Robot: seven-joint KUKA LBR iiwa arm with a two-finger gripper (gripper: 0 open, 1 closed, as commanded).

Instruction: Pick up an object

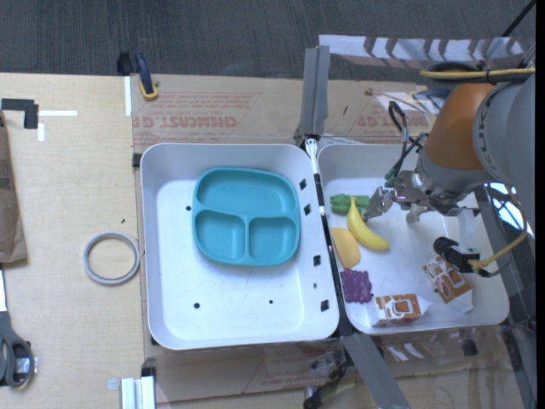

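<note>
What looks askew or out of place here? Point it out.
Nothing is spilled or broken. The small cartons in the right bin lie tipped at angles, and a tape ring sits loose on the bench outside the bins.

pincer [393,201] low in right bin [477,309] just above banana [364,227], blue plate [247,216] in left bin [170,313]

In my right bin [477,309], the banana [366,228], the yellow fruit [345,247], the grapes [356,285] and the green piece [343,203] crowd the left wall. Two small cartons [398,308] sit near the front, leaving open floor mid-bin. The teal plate [247,216] fills the left bin's [162,254] back half.
</note>
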